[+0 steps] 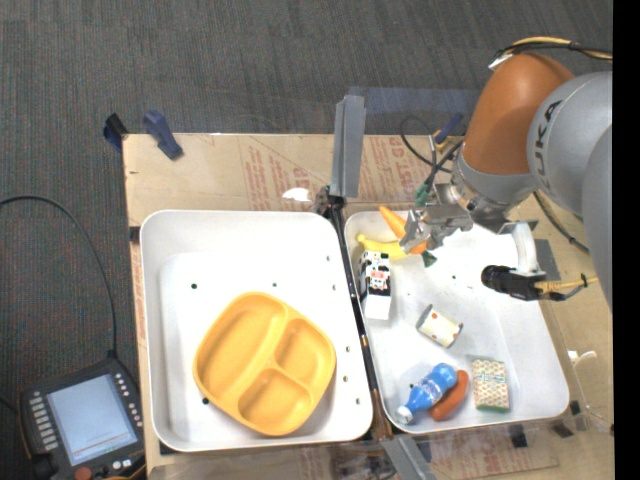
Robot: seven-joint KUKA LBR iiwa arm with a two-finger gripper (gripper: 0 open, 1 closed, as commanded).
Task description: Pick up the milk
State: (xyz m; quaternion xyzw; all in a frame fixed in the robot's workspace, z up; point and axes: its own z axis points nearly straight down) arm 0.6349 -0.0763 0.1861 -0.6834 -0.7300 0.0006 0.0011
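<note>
While two white bins sit side by side, one milk carton (pixel 377 284) lies at the right bin's (pixel 520 363) left wall. One yellow tray (pixel 265 362) fills the left bin (pixel 170 258). Reaching from the right, the gripper (pixel 428 230) hangs over the far-left corner; its opening cannot be judged.

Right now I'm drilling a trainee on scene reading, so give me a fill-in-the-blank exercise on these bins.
1. The yellow divided plate lies in the ___ bin.
2. The milk carton lies against the right bin's ___ wall.
3. The blue bottle touches the ___.
4. The gripper hovers over the right bin's ___ end.

Missing: left; left; sausage; far
</note>
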